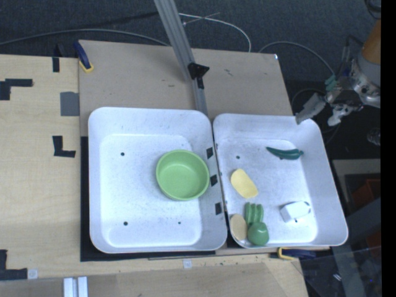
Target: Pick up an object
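**Nothing picked yet**

Camera view: my gripper [320, 111] hangs spread and holding nothing, outside the right bin's [322, 166] far corner. The nearest candidate, the teal pepper [284, 153], lies untouched inside. Descent, grasp and lift remain.

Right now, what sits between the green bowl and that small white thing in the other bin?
In the camera view, between the green bowl and the small white object lie the two bins' touching rims, then the yellow piece; the green toy sits just below that line.
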